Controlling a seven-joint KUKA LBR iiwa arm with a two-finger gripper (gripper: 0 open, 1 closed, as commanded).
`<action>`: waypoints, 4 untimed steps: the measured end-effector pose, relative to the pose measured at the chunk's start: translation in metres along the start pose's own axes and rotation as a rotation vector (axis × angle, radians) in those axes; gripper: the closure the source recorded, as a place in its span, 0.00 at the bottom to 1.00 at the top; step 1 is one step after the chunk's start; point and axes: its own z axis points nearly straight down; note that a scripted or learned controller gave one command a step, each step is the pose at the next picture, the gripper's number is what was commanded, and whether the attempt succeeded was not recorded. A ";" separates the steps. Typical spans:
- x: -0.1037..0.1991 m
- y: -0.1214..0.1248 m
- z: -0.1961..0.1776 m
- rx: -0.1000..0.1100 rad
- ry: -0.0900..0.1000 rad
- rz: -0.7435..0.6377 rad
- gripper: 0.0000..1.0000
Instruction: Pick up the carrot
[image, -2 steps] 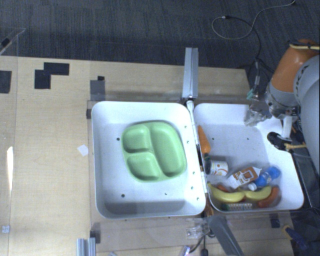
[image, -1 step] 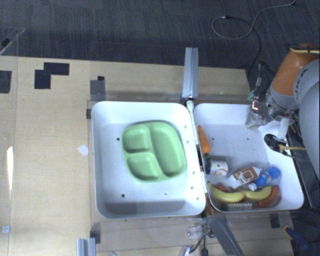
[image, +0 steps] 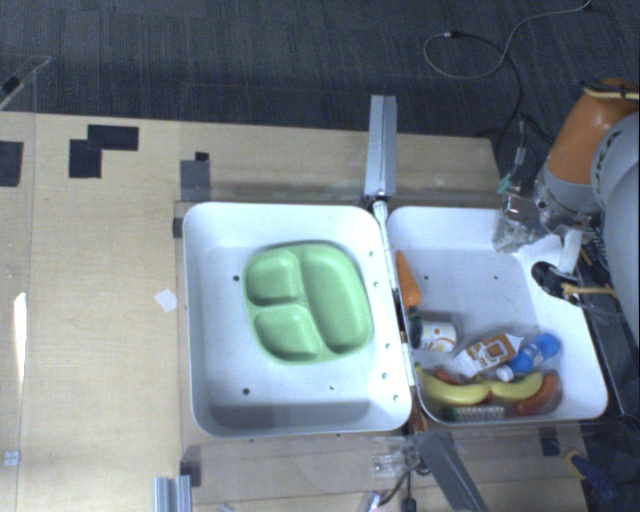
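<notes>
The carrot (image: 406, 281) is a slim orange piece lying lengthwise against the left wall of the right bin (image: 470, 260), about halfway down that wall. Nothing covers it. My gripper (image: 514, 231) hangs over the bin's far right corner, below the arm's orange band (image: 588, 135). It is well apart from the carrot, roughly a bin's width to the right and a little farther back. I see nothing held in it.
The left bin (image: 215, 330) holds a green divided plate (image: 305, 300). Along the right bin's near edge lie a small can (image: 437, 334), a juice carton (image: 489, 352), a blue bottle (image: 531, 355) and a yellow banana (image: 466, 391). A metal divider (image: 381, 150) stands between the bins.
</notes>
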 end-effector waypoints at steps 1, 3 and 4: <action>0.000 -0.003 0.013 0.008 0.000 -0.050 1.00; -0.001 -0.003 0.014 0.008 0.000 -0.090 1.00; 0.008 -0.010 0.015 0.010 0.001 -0.131 1.00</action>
